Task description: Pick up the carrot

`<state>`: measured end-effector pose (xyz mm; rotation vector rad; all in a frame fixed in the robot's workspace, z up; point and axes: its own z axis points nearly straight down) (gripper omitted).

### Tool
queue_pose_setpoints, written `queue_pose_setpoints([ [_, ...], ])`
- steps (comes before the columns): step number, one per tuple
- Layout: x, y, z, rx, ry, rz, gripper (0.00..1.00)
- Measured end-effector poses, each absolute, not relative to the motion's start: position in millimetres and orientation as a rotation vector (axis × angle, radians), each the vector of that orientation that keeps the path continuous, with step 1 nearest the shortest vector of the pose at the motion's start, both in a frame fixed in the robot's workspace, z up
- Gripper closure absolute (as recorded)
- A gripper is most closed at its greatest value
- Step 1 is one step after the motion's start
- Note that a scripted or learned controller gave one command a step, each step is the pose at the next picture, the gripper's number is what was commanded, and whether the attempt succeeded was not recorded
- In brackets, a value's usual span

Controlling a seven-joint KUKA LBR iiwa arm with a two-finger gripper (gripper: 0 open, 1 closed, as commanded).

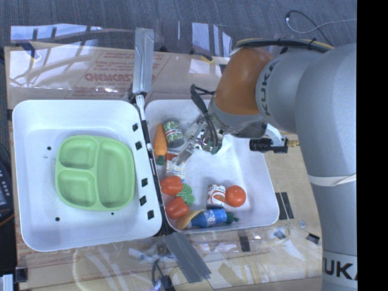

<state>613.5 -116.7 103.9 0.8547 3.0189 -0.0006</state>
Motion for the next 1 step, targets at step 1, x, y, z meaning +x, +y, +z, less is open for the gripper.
queue_pose_setpoints([
  [1, 529.7, -52.3, 193.7, 0.715, 3.056, 0.001, 0.0],
])
